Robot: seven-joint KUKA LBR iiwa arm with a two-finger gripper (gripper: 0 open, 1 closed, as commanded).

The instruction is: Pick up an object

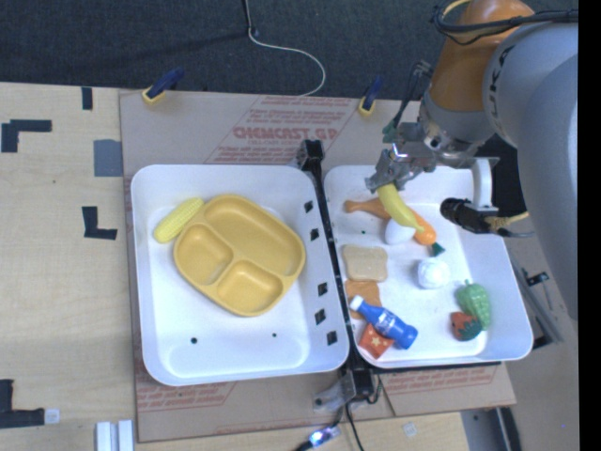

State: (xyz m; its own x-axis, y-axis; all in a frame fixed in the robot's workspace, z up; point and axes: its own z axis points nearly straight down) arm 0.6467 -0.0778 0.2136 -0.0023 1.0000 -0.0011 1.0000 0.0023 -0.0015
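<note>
Grey arm (526, 73) angled down-left; end effector (392, 178) grips banana (401, 209) top.

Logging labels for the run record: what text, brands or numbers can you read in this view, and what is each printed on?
"CHEMCAST GP", red print, roughly legible, on the brown cardboard sheet under the bins.
More red print on the same sheet along its bottom edge: too small to read.
Label on the blue bottle in the right bin: too blurred to read.
Black marks on the bench: shapes, not letters.
</note>
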